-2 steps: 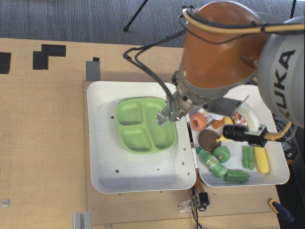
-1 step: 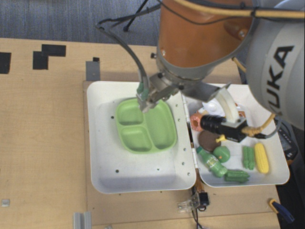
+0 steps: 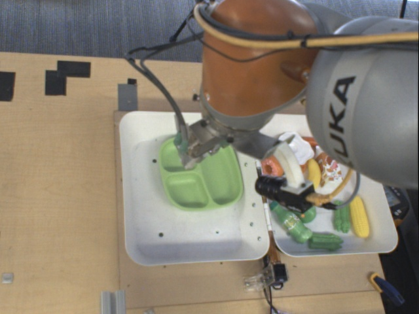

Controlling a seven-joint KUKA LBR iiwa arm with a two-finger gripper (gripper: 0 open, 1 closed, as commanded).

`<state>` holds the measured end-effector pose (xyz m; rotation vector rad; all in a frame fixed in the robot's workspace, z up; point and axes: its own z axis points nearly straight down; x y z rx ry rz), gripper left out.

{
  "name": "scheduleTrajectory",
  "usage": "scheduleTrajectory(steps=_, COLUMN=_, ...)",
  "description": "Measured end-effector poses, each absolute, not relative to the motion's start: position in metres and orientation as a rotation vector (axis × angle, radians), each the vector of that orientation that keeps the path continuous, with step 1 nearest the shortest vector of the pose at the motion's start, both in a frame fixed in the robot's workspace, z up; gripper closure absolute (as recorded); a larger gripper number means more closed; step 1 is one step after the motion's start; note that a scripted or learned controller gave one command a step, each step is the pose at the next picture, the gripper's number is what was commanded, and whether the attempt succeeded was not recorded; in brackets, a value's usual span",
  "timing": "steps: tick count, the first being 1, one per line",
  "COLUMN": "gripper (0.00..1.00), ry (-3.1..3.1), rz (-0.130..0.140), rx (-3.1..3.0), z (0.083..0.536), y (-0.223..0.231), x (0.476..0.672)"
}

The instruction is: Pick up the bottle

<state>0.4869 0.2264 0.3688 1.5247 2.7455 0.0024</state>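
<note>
A green bottle (image 3: 292,220) lies on its side near the front left corner of the right bin (image 3: 386,242), partly under a black object (image 3: 281,191). My gripper (image 3: 187,154) is over the left bin (image 3: 141,195), at the back left compartment of a green divided tray (image 3: 203,183). It is well to the left of the bottle and apart from it. The big orange wrist band (image 3: 252,57) and grey arm body (image 3: 366,97) hide the back of both bins.
The right bin also holds a yellow corn cob (image 3: 359,216), a banana (image 3: 315,173), a white roll (image 3: 288,160), a pink donut (image 3: 272,167) and other green pieces (image 3: 325,242). A cable (image 3: 157,84) runs down to the gripper.
</note>
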Motion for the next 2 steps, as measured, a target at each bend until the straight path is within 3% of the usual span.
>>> scheduleTrajectory(steps=1, gripper=1.00, ry=2.743, rz=0.008, rx=1.522, z=0.380, y=0.227, x=0.488)
scheduleTrajectory(steps=2, gripper=1.00, ry=3.068, rz=0.006, rx=0.643, z=0.465, y=0.217, x=0.502)
